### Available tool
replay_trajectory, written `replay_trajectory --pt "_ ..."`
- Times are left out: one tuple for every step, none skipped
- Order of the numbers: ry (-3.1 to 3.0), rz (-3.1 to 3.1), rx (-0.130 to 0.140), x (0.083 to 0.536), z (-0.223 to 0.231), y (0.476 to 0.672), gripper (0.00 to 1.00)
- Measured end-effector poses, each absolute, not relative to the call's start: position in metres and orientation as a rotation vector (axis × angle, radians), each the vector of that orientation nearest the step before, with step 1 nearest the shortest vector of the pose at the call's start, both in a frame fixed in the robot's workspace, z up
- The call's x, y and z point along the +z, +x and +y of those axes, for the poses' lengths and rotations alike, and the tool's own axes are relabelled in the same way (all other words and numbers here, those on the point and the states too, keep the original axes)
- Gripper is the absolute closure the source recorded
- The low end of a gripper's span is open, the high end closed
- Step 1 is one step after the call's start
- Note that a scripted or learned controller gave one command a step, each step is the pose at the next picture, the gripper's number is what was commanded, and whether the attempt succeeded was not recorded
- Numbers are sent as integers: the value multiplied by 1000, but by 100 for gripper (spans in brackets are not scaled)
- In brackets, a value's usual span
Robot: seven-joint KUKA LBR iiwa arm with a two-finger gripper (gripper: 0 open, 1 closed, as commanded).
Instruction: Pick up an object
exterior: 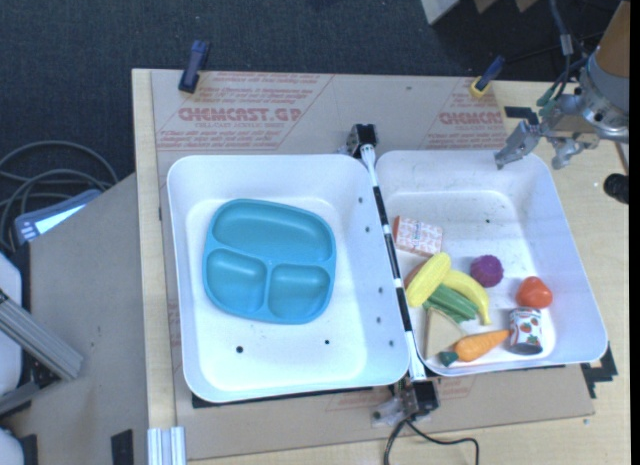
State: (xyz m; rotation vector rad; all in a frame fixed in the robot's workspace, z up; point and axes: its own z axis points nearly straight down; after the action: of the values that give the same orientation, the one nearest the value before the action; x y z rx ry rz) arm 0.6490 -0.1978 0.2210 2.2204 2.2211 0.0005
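Gripper (541, 147) open, empty — over right bin's (570, 253) far edge, carrot (478, 346) orange w/ green tip.

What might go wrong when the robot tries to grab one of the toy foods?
1. The toy foods are crowded together: the corn cob, banana and green vegetable touch, so the end effector may bump neighbours or catch two.
2. The carrot and small can lie close to the right bin's near rim, which may block a clean grasp.
3. The end effector is at the bin's far corner, away from every toy.
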Motion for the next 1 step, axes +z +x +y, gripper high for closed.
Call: replay_trajectory --pt "2224 2222 -2 108 -193 596 0"
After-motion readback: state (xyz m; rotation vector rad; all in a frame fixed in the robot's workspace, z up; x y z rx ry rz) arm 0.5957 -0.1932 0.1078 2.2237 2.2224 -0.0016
